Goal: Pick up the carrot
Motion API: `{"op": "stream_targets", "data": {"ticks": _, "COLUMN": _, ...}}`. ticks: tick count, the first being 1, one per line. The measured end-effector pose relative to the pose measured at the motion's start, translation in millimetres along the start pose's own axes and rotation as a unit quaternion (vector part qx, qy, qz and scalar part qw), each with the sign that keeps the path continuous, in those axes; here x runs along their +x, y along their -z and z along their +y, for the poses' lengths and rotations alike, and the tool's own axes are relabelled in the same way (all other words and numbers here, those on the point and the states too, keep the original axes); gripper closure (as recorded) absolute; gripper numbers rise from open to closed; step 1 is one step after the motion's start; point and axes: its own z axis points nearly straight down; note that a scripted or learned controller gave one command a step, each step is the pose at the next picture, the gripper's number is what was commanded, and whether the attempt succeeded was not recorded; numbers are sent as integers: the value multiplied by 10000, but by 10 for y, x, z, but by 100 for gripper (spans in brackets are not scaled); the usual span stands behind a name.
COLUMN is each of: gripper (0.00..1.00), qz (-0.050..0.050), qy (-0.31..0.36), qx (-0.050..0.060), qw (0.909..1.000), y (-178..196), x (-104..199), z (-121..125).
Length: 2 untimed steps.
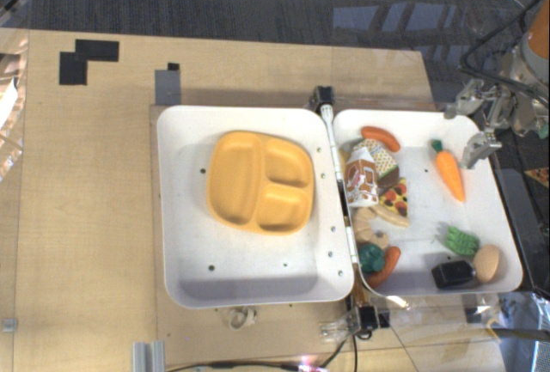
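The orange carrot with its green top lies in the right bin, near the far right side, tip pointing toward the front. My gripper hovers over the bin's far right corner, just right of and behind the carrot's green end. Its fingers stand apart with nothing between them, and the lower one is close to the carrot without touching it.
A yellow divided plate sits in the left bin. The right bin also holds a sausage, a small carton, a pizza slice, a green piece, a beige egg-like item and a black block.
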Motion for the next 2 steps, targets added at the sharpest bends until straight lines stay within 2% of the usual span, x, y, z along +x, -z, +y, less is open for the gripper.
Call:
{"op": "stream_targets", "data": {"ticks": 1, "gripper": 0, "qz": 45, "qy": -941, "qx": -11, "qw": 9956, "y": -1356, "x": -287, "z": -383}}
{"op": "stream_targets", "data": {"ticks": 2, "gripper": 0, "qz": -28, "qy": -376, "qx": 9, "qw": 9993, "y": -1930, "x": -107, "z": -392}}
